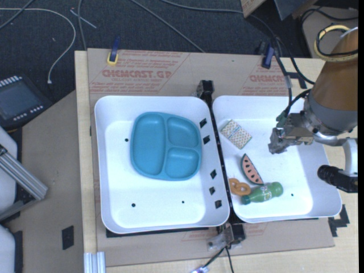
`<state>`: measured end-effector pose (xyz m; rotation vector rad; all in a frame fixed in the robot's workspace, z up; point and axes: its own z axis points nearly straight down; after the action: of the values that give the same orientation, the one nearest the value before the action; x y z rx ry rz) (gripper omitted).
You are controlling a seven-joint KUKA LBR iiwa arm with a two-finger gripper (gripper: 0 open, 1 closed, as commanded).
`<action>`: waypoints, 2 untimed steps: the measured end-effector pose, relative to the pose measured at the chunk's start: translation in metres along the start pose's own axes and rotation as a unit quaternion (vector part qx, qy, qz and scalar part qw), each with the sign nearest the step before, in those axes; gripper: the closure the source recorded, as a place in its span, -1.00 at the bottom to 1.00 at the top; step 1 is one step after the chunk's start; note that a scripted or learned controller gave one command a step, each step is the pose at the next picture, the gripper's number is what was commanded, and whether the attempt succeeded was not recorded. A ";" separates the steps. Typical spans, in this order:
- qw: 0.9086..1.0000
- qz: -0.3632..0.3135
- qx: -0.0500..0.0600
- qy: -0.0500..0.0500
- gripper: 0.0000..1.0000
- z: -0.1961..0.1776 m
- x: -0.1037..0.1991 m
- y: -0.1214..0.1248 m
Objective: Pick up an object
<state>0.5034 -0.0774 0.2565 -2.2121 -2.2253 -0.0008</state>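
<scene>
Over right bin point(301, 203), toward its 2 o'clock side: gripper point(278, 143), grey, hung from wrist with orange band above. Jaw state: cannot tell, opening hidden by viewing angle; nothing seen held.

Nearest item, at 9 o'clock of gripper, near but apart: small checkered packet point(235, 133), white with fine grid print, lying flat and turned diagonal. Judged light, thin, slightly soft; likely awkward edge-on, best taken across narrow width.

At 7 o'clock of gripper, a little further: watermelon slice point(251, 169), toy, red face with dark seeds, pale rind edge, lying flat. Judged light, stiff, smooth plastic; best pinched across short width at mid-length.

At 6 to 7 o'clock, near front wall of bin: green bottle point(263, 193), on its side, neck pointing toward 9 o'clock. Judged light, rigid, rounded and prone to rolling; best gripped across body, jaws square to long axis.

Touching or just beside bottle neck, at its 9 o'clock: orange pretzel point(238, 186), small, looped, flat. Judged light, stiff; crowded by bottle, poor first choice.

Further out, at 9 o'clock: left bin point(114, 192), holding blue divided plate point(166, 145), three compartments, nothing in them. Black divider clips point(212, 175) along seam between bins.

Likeliest pick, by judgement: packet or watermelon slice, both standing free.
</scene>
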 end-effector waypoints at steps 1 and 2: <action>1.000 0.000 0.001 0.000 1.00 0.013 0.057 -0.011; 1.000 0.000 -0.001 0.000 1.00 0.010 0.112 -0.007</action>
<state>0.4955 0.0345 0.2471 -2.2129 -2.2278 -0.0037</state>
